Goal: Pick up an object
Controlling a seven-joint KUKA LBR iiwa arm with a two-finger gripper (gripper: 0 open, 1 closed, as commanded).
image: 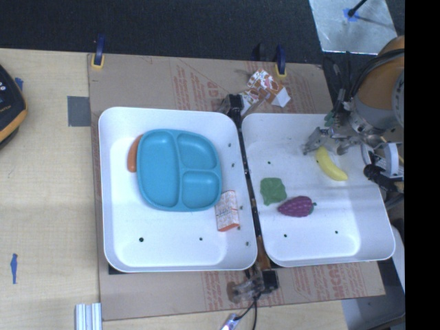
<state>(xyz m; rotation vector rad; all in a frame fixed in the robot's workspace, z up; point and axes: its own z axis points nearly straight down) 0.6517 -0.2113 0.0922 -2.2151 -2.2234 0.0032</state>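
Note:
My gripper [335, 143] hangs over the back right part of the right bin [357, 243], open, with its fingers spread wide. A yellow banana [332, 166] lies on the bin floor just in front of it; the banana's upper end reaches up near the gap between the fingers, but nothing is clamped. Further left in the same bin sit a green lump [273, 190] and a purple grape-like piece [296, 206], both well apart from the gripper.
The left bin [117, 239] holds a blue divided plate [180, 169] with an orange item [131, 155] peeking from under its left edge, and a small printed packet [227, 212] by the dividing wall. A crumpled wrapper [265, 88] lies behind the bins.

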